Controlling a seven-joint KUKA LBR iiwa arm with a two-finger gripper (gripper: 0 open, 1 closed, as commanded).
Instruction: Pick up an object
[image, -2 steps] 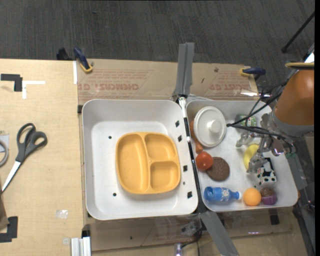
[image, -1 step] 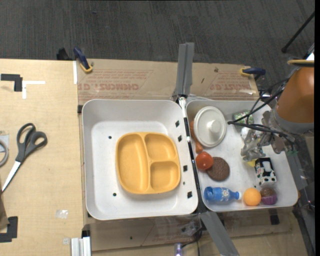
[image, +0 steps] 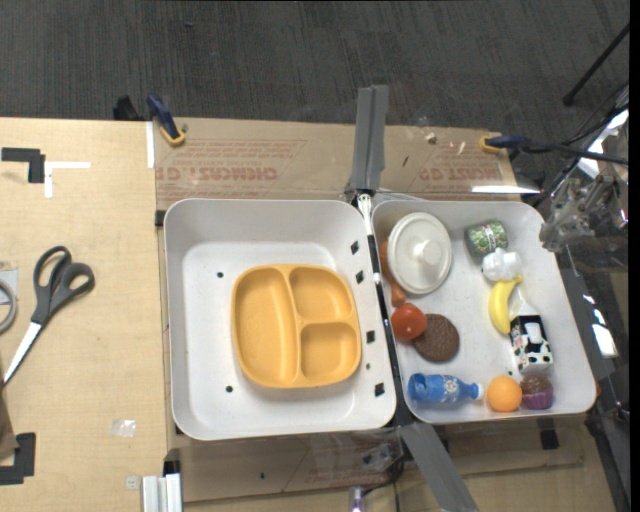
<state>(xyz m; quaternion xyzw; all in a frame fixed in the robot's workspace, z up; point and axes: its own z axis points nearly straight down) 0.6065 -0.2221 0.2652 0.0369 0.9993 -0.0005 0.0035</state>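
Observation:
The right bin (image: 462, 300) holds several objects. Among them are a white upturned bowl (image: 420, 252), a green item (image: 487, 238), a small white piece (image: 500, 266) and a banana (image: 501, 305). There is also a black-and-white toy (image: 530, 342), a brown cookie (image: 437, 338), a red tomato (image: 408, 321), a blue bottle (image: 442, 389), an orange (image: 504, 394) and a purple item (image: 537, 392). My gripper (image: 568, 218) hangs at the bin's far right corner, above the rim, apart from all of them.
The left bin (image: 190, 300) holds a yellow divided plate (image: 297, 325). Scissors (image: 50, 290) lie on the bench at the left. Cardboard (image: 250, 165) with blue clamps (image: 165, 120) lies behind the bins.

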